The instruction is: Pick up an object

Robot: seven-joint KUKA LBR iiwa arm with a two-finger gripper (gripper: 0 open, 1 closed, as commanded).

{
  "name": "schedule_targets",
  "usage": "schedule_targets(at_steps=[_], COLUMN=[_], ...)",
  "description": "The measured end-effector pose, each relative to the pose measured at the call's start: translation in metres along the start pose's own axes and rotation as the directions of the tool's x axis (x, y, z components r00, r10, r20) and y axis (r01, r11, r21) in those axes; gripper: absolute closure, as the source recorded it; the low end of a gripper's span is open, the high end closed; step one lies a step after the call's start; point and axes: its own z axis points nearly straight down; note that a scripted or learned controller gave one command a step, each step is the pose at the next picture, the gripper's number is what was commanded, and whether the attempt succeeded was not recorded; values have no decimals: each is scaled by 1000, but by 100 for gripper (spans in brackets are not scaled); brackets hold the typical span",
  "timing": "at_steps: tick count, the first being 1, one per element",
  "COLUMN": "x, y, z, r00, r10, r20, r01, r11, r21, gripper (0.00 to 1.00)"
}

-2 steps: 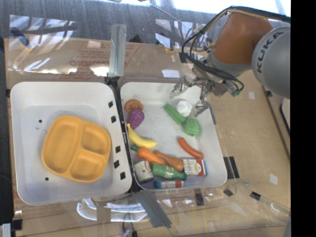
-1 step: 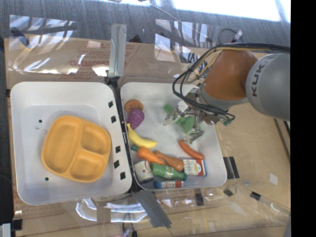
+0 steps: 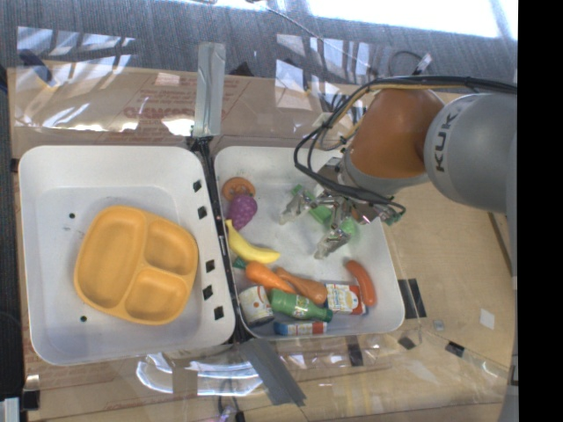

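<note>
My gripper (image 3: 315, 224) is over the right bin (image 3: 264, 158), near its middle and a little toward the right wall. Its two metal fingers (image 3: 295, 206) are spread apart, open, and nothing is between them. One finger points toward the left side of the bin, the other toward the near edge. A small green piece (image 3: 349, 227) lies just beside the wrist; I cannot tell what it is.

The far half of the right bin has bare white floor, so there is free room there. The objects are crowded along the left wall and the near edge. At the left wall I see an orange round fruit (image 3: 238, 187), and just below it a purple fruit (image 3: 242, 209). The banana (image 3: 249, 247) lies near the left wall, with its long axis going from the wall toward the middle of the bin. The carrot (image 3: 283, 280) lies below it, with about the same direction. The green bottle (image 3: 299, 305) lies flat along the near edge. The red sausage (image 3: 361, 282) is near the right wall, slanting toward the near right corner.

The left bin (image 3: 44, 174) carries a yellow divided plate (image 3: 135, 264), with bare floor around it on all sides.
</note>
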Motion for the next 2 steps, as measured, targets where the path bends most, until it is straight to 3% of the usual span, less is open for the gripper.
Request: schedule_targets(at_steps=[2], x=[0], y=[0], z=[0], r00=[1000], r10=[0], r20=[-1], r01=[0], r11=[1000], r21=[0], gripper=[0])
